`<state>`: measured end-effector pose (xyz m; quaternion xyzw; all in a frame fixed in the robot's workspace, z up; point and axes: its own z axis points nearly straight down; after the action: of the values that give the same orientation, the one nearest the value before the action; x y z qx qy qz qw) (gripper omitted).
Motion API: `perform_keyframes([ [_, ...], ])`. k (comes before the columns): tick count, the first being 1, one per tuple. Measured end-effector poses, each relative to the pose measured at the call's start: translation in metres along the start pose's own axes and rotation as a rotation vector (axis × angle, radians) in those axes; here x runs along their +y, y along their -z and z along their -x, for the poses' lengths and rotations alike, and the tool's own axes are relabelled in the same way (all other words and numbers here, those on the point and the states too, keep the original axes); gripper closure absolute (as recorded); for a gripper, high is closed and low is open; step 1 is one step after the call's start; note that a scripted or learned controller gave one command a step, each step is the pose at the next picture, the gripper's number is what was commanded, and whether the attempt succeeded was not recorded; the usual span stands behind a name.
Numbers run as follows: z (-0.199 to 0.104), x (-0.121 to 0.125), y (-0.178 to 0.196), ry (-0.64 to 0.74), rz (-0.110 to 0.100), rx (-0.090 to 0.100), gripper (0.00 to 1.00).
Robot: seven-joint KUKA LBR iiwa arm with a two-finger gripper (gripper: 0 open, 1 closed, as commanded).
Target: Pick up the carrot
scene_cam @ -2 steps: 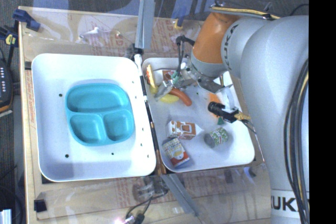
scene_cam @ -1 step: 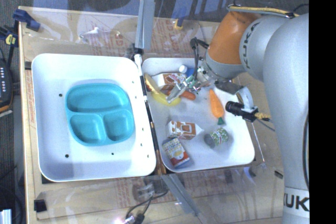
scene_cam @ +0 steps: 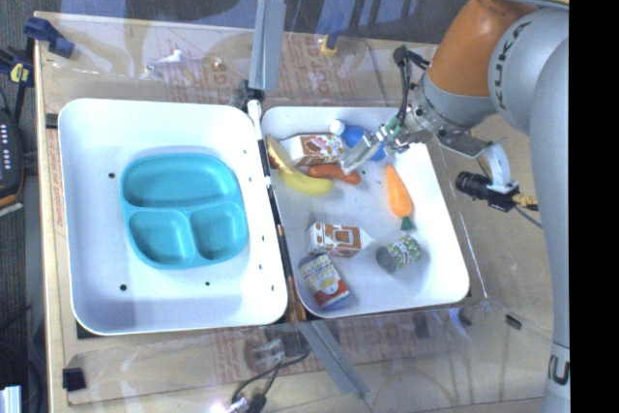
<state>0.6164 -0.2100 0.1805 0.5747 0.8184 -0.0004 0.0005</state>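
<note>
Left bin (scene_cam: 87, 208): a shallow white bin, and inside it sits a blue tray (scene_cam: 184, 208) with three compartments. I see nothing lying in the compartments.

Right bin (scene_cam: 440, 237): it touches the left bin along the middle edge and holds all the small things.

Banana (scene_cam: 298, 177): it lies at the upper left of the right bin, curved, with a sausage (scene_cam: 334, 173) just beside it and a small carton (scene_cam: 319, 147) behind.

Lower items: another small carton (scene_cam: 335, 238), a pouch with a red label (scene_cam: 323, 278) near the front wall, and a small can (scene_cam: 399, 252) on its side.

Gripper (scene_cam: 372, 150): it hangs low over the upper part of the right bin, near the sausage and a blue thing (scene_cam: 354, 135) that I cannot name. Whether the fingers are spread or pressed together, I cannot tell; they are too small and blurred.

Carrot (scene_cam: 398, 192): it lies free on the bin floor, just right of the gripper and a little toward the front. Its long axis runs nearly from back to front, the green end toward the can.

Coming move, my judgement: the gripper must shift right and forward, then close across the short width of the carrot.

Hard to see: the blue thing is partly covered by the gripper, and the labels are not readable.
</note>
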Motion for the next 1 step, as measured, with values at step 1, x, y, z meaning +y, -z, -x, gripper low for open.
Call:
perform_keyframes([
  [1, -0.0001, -0.0001, -0.0003, 0.0, 0.0, 0.0, 0.0],
])
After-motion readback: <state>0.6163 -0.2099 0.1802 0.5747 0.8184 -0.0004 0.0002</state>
